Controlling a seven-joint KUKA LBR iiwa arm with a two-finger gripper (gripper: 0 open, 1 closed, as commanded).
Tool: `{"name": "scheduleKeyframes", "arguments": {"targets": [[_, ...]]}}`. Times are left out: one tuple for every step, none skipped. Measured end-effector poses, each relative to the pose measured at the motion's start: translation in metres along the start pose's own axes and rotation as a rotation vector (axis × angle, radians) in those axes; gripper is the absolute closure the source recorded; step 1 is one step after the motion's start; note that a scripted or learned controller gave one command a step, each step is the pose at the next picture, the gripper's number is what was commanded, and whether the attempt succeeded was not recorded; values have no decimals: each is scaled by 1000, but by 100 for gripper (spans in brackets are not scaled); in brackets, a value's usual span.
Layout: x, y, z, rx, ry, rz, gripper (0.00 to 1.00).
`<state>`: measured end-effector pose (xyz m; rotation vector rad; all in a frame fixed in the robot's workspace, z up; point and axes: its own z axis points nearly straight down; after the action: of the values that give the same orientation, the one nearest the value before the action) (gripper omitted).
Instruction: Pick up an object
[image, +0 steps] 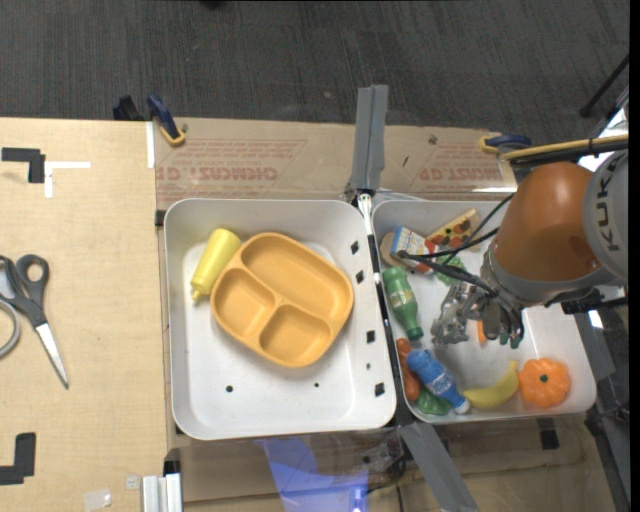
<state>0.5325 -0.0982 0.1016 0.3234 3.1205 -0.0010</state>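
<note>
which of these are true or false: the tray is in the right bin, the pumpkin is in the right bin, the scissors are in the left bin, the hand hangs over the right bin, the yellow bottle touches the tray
1. The tray is in the right bin. False: it lies in the left bin.
2. The pumpkin is in the right bin. True.
3. The scissors are in the left bin. False: they lie on the bench, outside the bins.
4. The hand hangs over the right bin. True.
5. The yellow bottle touches the tray. True.

Grey arm (610, 215) with orange band, black cables, metallic end effector (475, 318).
</note>
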Motion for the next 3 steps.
{"name": "scheduleKeyframes", "arguments": {"targets": [[14, -36, -97, -2, -1, -618, 100], [-9, -27, 9, -3, 0, -737, 100], [-9, -27, 10, -3, 1, -737, 0]]}}
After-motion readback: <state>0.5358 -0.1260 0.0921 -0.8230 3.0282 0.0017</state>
